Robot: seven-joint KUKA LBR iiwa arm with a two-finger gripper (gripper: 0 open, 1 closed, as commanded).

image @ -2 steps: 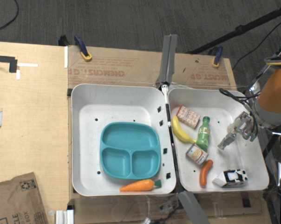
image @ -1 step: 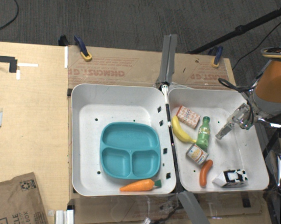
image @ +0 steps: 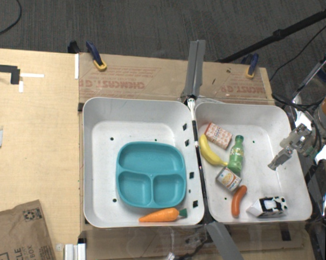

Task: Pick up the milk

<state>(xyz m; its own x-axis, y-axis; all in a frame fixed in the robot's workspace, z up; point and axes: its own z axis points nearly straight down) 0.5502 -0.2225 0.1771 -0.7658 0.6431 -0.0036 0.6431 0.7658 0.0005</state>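
The milk (image: 269, 207) is a small white carton with black cow patches, lying on its side in the front right corner of the right bin (image: 261, 112). My gripper (image: 282, 152) hovers over that bin's right side, above and behind the milk and apart from it. It is open, with nothing between the fingers.
The right bin also holds a red-and-white snack box (image: 218, 135), a banana (image: 209, 151), a green bottle (image: 236, 154), a small can (image: 228, 179) and a sausage (image: 236, 200) just left of the milk. In the left bin lie a teal divided plate (image: 150, 173) and a carrot (image: 162, 215).
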